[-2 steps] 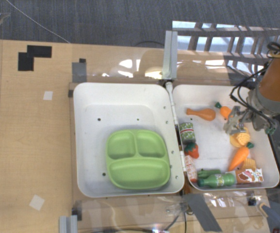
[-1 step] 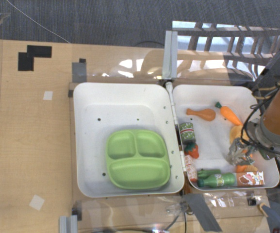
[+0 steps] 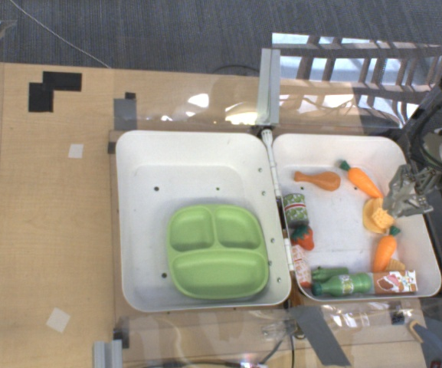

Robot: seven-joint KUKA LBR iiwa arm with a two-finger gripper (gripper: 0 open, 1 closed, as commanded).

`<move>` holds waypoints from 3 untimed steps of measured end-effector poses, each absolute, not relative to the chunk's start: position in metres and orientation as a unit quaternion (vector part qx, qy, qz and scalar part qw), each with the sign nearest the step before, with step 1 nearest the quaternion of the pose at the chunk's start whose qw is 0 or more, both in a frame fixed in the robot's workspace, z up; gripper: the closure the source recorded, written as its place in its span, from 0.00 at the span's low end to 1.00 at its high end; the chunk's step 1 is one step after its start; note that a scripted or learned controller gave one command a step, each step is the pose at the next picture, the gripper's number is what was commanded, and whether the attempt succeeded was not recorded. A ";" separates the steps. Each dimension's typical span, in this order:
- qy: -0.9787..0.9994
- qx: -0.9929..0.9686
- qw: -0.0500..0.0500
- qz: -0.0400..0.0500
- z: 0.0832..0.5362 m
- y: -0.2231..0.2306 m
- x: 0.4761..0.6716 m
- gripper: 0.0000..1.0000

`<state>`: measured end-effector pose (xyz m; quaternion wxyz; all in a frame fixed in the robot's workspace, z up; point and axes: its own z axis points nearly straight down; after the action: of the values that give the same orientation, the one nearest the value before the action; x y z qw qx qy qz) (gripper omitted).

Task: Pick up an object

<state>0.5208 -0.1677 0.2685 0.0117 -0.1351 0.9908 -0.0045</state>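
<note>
My gripper (image 3: 399,202) hangs over the right edge of the right bin (image 3: 335,232), just above and to the right of a yellow cheese wedge (image 3: 374,219). It looks to be touching the wedge's upper right corner. An orange carrot (image 3: 362,181) lies up and to the left of it, and a second carrot (image 3: 385,252) lies just below the wedge. A brown drumstick (image 3: 319,179) rests near the bin's top middle. A green bottle (image 3: 345,284) and a red and white carton (image 3: 396,282) lie along the bin's front wall.
A small can (image 3: 294,208), a strawberry (image 3: 305,237) and a flat packet (image 3: 300,265) line the right bin's left wall. The left bin (image 3: 140,167) holds a green divided plate (image 3: 217,250). A metal rack (image 3: 358,67) stands behind the right bin.
</note>
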 end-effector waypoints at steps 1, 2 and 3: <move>0.996 -0.086 0.006 0.000 0.289 -0.124 0.562 1.00; 0.996 -0.094 0.011 -0.001 0.411 -0.070 0.592 1.00; 0.999 -0.033 0.008 -0.001 0.476 -0.084 0.668 1.00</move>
<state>0.6684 -0.0841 0.4764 0.0080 -0.0327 0.9994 -0.0006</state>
